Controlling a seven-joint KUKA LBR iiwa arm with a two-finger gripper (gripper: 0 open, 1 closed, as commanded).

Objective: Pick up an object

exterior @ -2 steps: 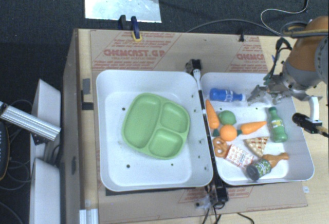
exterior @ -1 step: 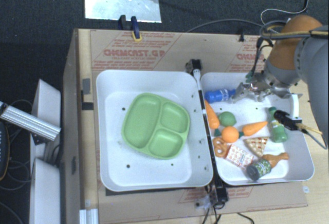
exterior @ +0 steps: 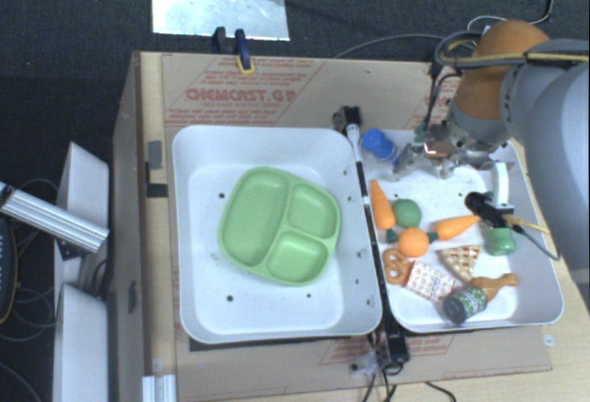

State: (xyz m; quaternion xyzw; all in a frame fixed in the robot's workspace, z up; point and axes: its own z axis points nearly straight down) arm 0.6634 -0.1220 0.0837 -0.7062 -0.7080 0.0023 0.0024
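A cardboard-topped bench [exterior: 277, 87] on dark carpet carries two white bins. The left bin [exterior: 198, 206] holds one green divided plate [exterior: 279, 225]; the right bin [exterior: 539, 289], lower right, holds two toy carrots [exterior: 381, 204] among other toys. The gripper [exterior: 433, 154] hovers at the bin's top edge, its state unclear.

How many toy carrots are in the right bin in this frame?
2. One carrot lies along the bin's left wall; the other carrot lies mid-bin, right of the orange ball. The arm may hide more.

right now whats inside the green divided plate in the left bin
Nothing shows in the green divided plate: all three compartments look bare. It lies flat in the left bin, so whatever is under it is covered. The toy food is all in the right bin.
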